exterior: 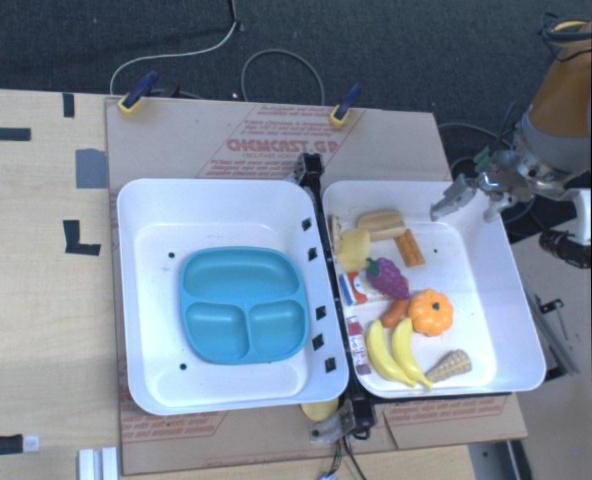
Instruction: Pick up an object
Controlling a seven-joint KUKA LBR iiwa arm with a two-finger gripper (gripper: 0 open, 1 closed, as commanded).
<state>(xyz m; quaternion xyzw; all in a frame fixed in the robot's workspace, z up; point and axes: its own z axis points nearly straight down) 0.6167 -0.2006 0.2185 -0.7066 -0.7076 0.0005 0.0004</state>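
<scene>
The right bin (496, 298) holds several toy foods: a tan bread piece (379, 221), a yellow block (352, 249), an orange stick (409, 248), purple grapes (387, 278), an orange fruit (431, 311), two bananas (394, 353) and a waffle cone (448, 366). My gripper (470, 206) hangs over the bin's far right corner, up and to the right of the orange stick. Its two fingers stand apart, open, with nothing between them.
The left bin (141, 268) carries a blue divided plate (244, 303). A black hinge strip (321, 268) runs between the bins. Both bins rest on a cardboard sheet (266, 143) held by clamps at the back. A small yellow thing (318, 408) lies at the front edge.
</scene>
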